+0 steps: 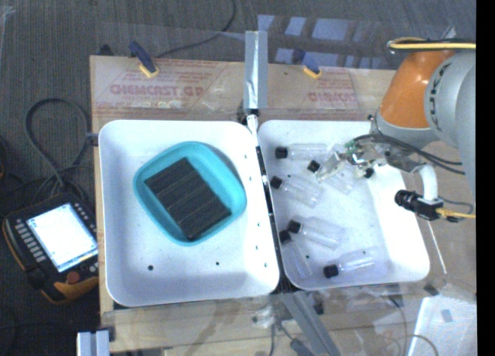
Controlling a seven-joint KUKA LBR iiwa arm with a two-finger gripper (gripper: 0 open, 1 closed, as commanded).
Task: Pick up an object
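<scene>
Finding: my end effector [352,159] hangs low over the upper part of the right bin [390,238], and the view is too cluttered there for me to tell whether it is apart or together; I see nothing clearly held in it. Candidate objects are the clear vials with black caps scattered across this bin. The nearest vial [334,170] lies just beside my end effector on its left, and it may be touching. A black cap [313,166] sits close beyond it, and another vial [300,150] lies near the bin's upper edge. Further vials [319,231] [354,261] lie well apart, lower in the bin. The left bin [124,258] holds a teal dish [155,172] carrying a black ridged block [188,198], far from my reach at present. Risks, in my judgement: the vials are round and smooth-looking, so a closing grip placed off their axis would likely squirt one sideways or set it rolling. The nearest vial lies at a slant, so a misaligned wrist would catch only an end. Its close neighbours may be knocked or pinched together with it. Being transparent, it gives poor edges, so a closure on nothing is plausible.
</scene>
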